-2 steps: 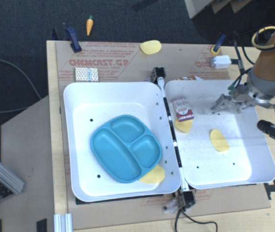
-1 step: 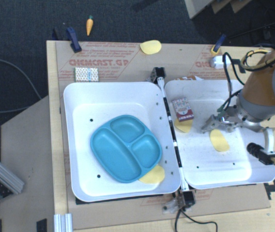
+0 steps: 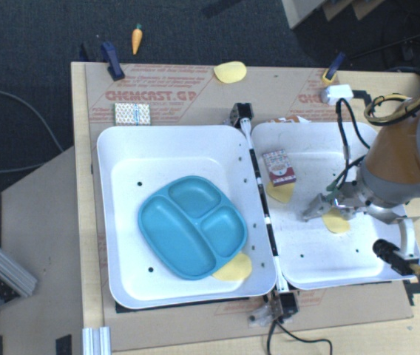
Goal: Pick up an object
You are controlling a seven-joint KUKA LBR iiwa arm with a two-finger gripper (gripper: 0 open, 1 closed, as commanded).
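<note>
My gripper (image 3: 327, 207) hangs low in the right bin (image 3: 306, 268), at its middle right, under the grey wrist and orange band. A small yellow piece (image 3: 337, 225) lies right at the gripper's lower edge, partly covered by it. Whether the gripper touches the piece is unclear. Further left in the same bin a small red and white box (image 3: 278, 167) lies with another yellow piece (image 3: 281, 191) just below it. The left bin (image 3: 121, 150) holds a blue divided plate (image 3: 191, 226), and a yellow piece (image 3: 233, 268) sticks out from under its lower right edge.
Behind the bins, a yellow piece (image 3: 230, 72) and a small patterned packet (image 3: 132, 113) lie on the bench. Blue clamps (image 3: 112, 61) sit at the back corners. A white cable (image 3: 343, 117) loops over the right bin's far edge. A black part (image 3: 391, 256) of the arm sticks out near the right rim.
</note>
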